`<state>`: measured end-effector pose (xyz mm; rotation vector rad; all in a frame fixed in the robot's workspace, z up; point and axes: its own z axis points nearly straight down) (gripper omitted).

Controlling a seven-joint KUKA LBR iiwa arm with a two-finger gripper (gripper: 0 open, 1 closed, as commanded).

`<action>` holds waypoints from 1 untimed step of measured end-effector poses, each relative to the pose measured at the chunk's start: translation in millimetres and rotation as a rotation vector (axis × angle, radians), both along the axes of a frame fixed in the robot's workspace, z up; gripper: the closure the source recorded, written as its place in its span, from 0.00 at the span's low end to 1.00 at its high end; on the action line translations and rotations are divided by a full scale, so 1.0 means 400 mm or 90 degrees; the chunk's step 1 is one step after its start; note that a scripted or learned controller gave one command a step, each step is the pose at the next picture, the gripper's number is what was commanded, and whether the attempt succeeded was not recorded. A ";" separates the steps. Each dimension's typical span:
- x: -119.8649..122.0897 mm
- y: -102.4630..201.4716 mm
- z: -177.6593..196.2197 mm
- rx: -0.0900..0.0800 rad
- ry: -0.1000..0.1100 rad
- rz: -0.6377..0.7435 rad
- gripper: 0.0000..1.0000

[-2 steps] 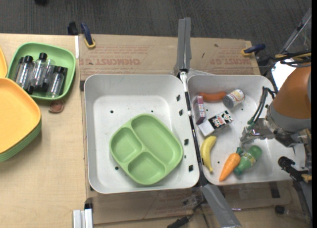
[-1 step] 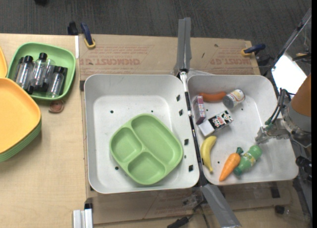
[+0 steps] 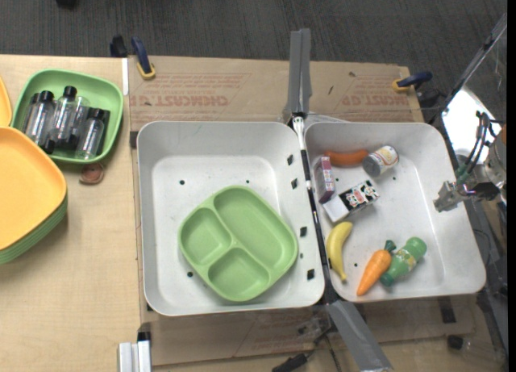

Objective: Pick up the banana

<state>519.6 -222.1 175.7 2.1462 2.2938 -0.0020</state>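
Right bin [image 3: 427, 140]: one banana [image 3: 339, 248] at the left wall, two carrots, one green bottle. Left bin [image 3: 161, 140]: one green tray [image 3: 237, 242]. Tool [image 3: 448, 198] at right rim; state cannot be determined.

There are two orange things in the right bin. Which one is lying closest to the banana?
The carrot with the green top, near the bin's front edge, just right of the banana. The other orange item lies by the bin's far wall, beyond the small boxes.

In the right bin [image 3: 431, 277], the banana [image 3: 339, 248] lies by the left wall. Right of the banana lie a carrot [image 3: 372, 271] and a bottle [image 3: 402, 260]; behind it a carton [image 3: 358, 198], then a can [image 3: 380, 160]. Left of it, in the left bin [image 3: 161, 160], sits a tray [image 3: 237, 242].
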 end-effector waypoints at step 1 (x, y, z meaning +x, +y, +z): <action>-0.074 0.005 0.275 0.000 0.000 0.037 1.00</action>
